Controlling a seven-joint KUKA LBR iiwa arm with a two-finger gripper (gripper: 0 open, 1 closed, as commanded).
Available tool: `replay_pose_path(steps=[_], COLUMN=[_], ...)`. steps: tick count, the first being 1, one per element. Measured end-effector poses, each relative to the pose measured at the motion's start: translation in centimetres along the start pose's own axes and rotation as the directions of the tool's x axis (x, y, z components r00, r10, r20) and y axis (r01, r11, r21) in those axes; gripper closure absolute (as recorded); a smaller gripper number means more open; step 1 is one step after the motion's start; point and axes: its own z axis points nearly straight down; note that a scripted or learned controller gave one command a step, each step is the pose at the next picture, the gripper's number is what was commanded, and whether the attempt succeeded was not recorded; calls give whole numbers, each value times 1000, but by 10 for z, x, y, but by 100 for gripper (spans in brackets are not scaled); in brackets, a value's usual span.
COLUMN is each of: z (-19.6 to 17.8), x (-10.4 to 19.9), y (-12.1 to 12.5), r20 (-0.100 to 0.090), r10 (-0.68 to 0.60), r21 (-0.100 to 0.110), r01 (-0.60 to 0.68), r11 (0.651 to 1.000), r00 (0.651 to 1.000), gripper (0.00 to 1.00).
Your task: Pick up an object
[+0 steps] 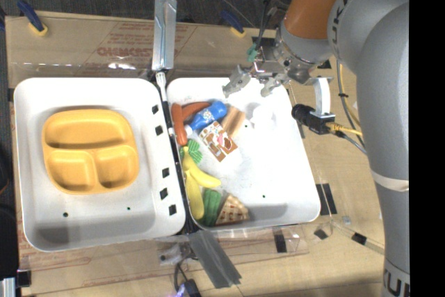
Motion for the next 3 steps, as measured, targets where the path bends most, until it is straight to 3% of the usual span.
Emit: replay_pose_path(steps=[1,2,3], z=[151,139,45], x=[6,7,79], y=[20,21,20], r20=[0,2,1], r10=[-112,-116,-150], r21=[-1,-3,-12], r01=[112,116,150], r11=[994,993,989], r00=[994,993,989], gripper=[0,100,100])
